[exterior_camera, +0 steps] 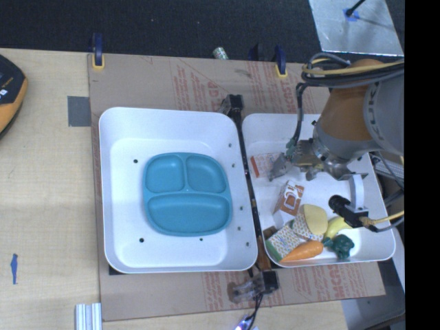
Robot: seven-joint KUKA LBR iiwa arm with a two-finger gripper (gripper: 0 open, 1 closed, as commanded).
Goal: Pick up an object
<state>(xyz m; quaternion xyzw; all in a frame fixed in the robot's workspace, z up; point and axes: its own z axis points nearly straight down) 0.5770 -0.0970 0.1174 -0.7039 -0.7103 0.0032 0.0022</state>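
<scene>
Camera view: gripper (297, 168) hangs open and empty over the right bin (265, 133); the snack packet (291, 198) lies just below it toward the frame's lower right, long axis slanted.

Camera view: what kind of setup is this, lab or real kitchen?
Most likely a robotics lab pick-and-place bench, not a kitchen: two white bins on cardboard clamped to the bench, toy food like a plastic carrot, a blue divided plate, and the arm's gripper over the right bin.
</scene>
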